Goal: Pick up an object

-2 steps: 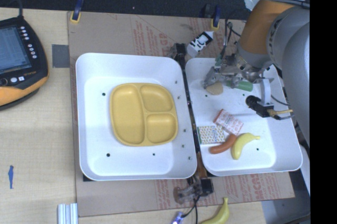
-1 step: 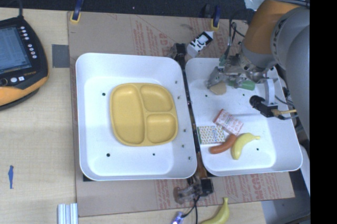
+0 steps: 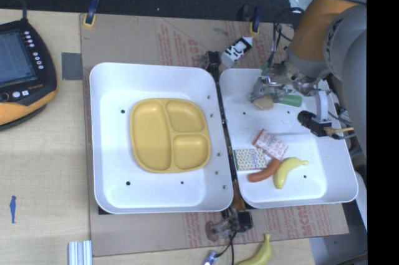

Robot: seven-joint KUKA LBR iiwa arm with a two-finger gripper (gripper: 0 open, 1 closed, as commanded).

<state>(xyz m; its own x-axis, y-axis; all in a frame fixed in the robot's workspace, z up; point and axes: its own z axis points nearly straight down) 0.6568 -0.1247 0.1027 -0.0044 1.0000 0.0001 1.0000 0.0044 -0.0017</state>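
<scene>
Gripper (image 3: 269, 90) is sitting low at the right bin's (image 3: 349, 189) far edge, over a tan piece (image 3: 264, 103) and green item (image 3: 290, 100) — likely targets. Whether it's gripping: cannot tell. Banana (image 3: 285, 171) is lying near the front edge — untouched.

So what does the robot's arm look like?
The arm is big, round and grey, with an orange band above the wrist. Its gripper is small, silvery metal, and thin dark cables loop beside the wrist.
</scene>
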